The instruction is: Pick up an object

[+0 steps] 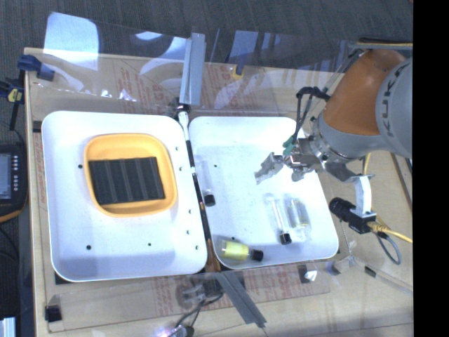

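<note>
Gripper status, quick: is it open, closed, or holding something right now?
Gripper: open, fingers spread, holding nothing, above the right bin.

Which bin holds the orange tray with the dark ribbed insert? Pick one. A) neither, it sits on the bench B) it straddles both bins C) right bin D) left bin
D: the orange tray lies flat inside the left bin, well clear of the divider between the bins.

Grey arm point(393, 111) w/ orange band, black cables at wrist.
</note>
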You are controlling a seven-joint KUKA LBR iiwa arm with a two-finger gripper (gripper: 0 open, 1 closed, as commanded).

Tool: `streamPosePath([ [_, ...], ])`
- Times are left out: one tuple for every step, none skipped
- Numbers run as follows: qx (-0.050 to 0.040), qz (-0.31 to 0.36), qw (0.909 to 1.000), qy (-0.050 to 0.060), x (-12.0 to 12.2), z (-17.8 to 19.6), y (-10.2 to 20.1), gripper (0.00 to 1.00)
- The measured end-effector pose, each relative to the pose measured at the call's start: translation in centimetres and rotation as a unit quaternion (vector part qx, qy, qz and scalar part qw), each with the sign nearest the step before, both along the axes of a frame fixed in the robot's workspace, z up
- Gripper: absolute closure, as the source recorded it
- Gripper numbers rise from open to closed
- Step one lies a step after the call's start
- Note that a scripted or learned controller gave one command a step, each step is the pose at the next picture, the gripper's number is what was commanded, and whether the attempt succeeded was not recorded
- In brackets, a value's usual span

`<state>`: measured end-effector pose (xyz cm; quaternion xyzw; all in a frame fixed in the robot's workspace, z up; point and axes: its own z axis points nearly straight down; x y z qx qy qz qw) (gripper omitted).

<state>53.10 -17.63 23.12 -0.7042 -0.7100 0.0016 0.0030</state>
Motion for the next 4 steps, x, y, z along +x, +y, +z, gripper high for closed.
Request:
streamPosePath([
  [0.0001,0.023,0.9997,0.0,-5.6,-8.1,5.1,0.0],
  [-0.0005,0.075,0.9971,-0.002,-1.7,-12.6,6.0,0.0],
  [0.0003,0.085,0.9963,-0.002,-5.5,-14.0,2.3,0.0],
  [-0.0085,0.166,0.9861,-0.008,3.6,-12.9,6.4,0.0],
])
